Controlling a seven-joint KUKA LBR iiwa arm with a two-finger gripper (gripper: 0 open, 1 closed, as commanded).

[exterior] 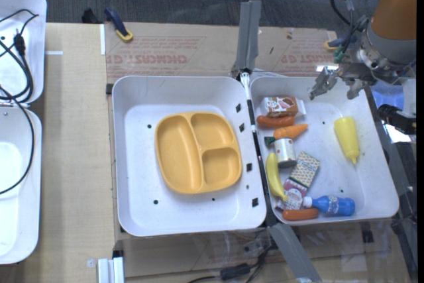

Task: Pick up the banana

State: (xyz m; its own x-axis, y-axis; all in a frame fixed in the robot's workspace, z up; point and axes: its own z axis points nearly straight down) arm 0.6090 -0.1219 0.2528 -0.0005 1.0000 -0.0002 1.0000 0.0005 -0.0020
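Note:
The banana (273, 175) is yellow and lies lengthwise near the left wall of the right bin (374, 205), beside a small can (285, 151) and a patterned box (303, 171). My gripper (339, 84) hangs over the far right corner of that bin, well away from the banana, with its fingers (322, 85) spread open and nothing between them. Above it rise the grey wrist and the orange band.
The right bin also holds a yellow mustard bottle (347, 137), a blue bottle (334, 206), two sausages (275, 120), a carrot (291, 132) and a snack pack (280, 105). A yellow divided plate (197, 151) sits in the left bin (132, 142).

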